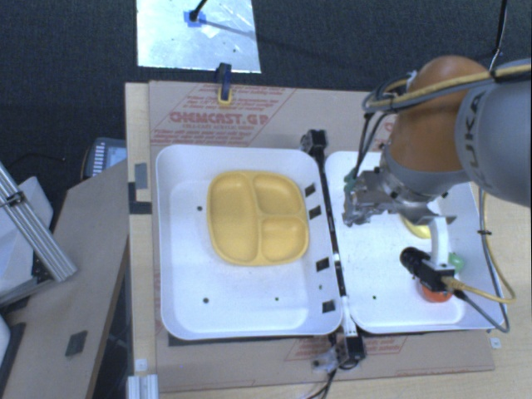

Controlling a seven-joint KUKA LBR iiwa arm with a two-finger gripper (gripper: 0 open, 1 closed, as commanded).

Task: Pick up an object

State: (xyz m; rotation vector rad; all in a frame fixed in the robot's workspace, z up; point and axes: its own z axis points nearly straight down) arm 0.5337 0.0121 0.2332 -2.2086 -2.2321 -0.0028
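Cardboard sheet [224,115] under 2 white bins [179,306]; yellow divided plate [256,217] in left bin; dark carpet [66,40] around; fingers' [359,210] state unclear.

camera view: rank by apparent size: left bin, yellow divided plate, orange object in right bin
1. left bin
2. yellow divided plate, lying inside that bin
3. orange object near the right bin's front edge, partly hidden by arm hardware, but clearly smallest

left bin [179,306] — yellow tray [256,217] mid-floor, margins open | right bin [374,306] — near-left floor open
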